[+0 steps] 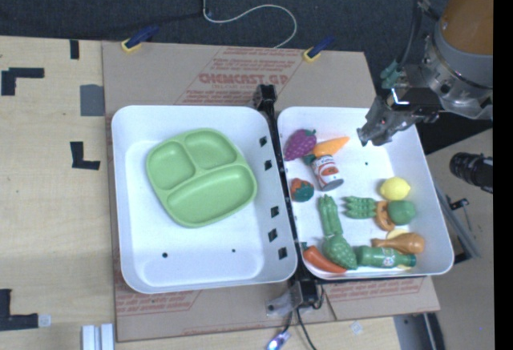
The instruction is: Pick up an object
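Note:
The right bin (pixel 417 156) holds several toy foods: a purple grape bunch (pixel 300 143), an orange carrot (pixel 332 145), a small can (pixel 327 170), a yellow lemon (pixel 394 188), a green lime (pixel 402 211) and green vegetables (pixel 330 216). My gripper (pixel 377 129) hangs above the bin's upper right part, to the right of the carrot. Its dark fingers point down and left, with nothing visible between them.
The left bin (pixel 136 260) contains a green divided plate (pixel 200 176). Black clips (pixel 264 96) join the bins along the middle. A white cable (pixel 240 16) runs across the dark cloth at the back. Cardboard lies under both bins.

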{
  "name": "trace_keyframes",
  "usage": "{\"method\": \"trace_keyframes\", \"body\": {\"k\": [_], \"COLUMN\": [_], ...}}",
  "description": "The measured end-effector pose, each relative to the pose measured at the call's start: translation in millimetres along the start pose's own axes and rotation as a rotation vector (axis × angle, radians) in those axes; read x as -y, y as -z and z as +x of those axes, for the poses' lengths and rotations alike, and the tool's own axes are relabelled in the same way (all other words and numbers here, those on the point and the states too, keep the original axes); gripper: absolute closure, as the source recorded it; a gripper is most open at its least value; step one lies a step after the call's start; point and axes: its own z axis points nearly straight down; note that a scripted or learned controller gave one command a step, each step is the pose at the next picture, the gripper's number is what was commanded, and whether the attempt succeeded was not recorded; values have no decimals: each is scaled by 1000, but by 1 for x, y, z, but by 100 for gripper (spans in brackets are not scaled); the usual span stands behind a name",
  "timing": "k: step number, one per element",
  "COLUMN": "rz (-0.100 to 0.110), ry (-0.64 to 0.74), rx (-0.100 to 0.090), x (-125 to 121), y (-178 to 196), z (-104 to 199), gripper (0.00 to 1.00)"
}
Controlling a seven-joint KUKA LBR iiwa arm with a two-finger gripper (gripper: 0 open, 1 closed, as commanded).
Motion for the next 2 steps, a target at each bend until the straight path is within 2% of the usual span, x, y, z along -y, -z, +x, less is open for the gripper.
{"method": "trace_keyframes", "body": {"k": [1, 2], "rz": [-14, -15], "ry": [8, 12], "rx": [-1, -3], "x": [-11, 2], "y": [51, 103], "z": [30, 92], "gripper": [100, 100]}}
